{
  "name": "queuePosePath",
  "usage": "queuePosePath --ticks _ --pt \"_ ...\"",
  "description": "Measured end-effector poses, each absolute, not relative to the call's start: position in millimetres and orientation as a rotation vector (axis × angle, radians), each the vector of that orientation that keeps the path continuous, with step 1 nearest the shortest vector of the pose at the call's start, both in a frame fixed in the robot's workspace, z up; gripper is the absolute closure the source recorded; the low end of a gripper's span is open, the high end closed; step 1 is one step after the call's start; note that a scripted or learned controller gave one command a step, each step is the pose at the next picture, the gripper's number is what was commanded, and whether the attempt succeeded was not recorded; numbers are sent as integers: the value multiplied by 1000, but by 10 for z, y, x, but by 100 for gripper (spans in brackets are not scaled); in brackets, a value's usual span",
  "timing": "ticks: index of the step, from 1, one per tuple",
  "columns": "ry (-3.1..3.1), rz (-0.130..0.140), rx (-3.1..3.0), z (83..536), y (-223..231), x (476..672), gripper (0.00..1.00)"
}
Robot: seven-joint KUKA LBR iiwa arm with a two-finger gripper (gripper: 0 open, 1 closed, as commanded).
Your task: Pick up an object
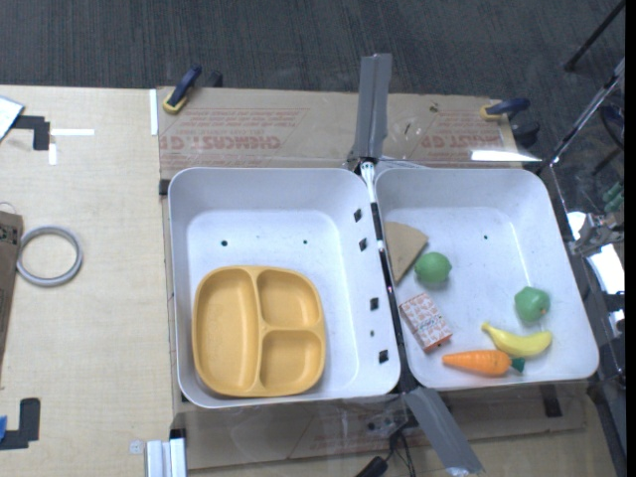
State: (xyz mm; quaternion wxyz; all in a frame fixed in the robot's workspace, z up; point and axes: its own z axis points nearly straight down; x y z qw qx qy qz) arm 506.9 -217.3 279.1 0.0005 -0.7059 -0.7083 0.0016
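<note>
The right bin [467, 202] holds several small items. A tan wedge [402, 248] leans at its left wall, with a green ball [432, 268] beside it. A second green fruit [532, 304] lies near the right wall. A yellow banana [519, 341] and an orange carrot [479, 363] rest along the front. A small red-and-white carton [424, 322] lies left of them. The left bin [258, 207] holds a yellow divided plate [259, 330].
A roll of tape [46, 255] lies on the bench at the far left. Blue clamps [182, 88] [505, 108] pin cardboard behind the bins. A grey post [374, 107] rises between the bins at the back.
</note>
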Motion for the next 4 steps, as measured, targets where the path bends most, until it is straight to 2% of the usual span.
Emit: queuePosePath --ticks 1,2,3,4 --pt "-2191 4 -2252 4410 -2221 5339 100" --pt "-2167 5 -2271 3670 -1608 4911 100" --pt "-2112 6 -2323 2782 -712 4778 100" --pt "-1776 6 -2592 3909 -869 5356 100"
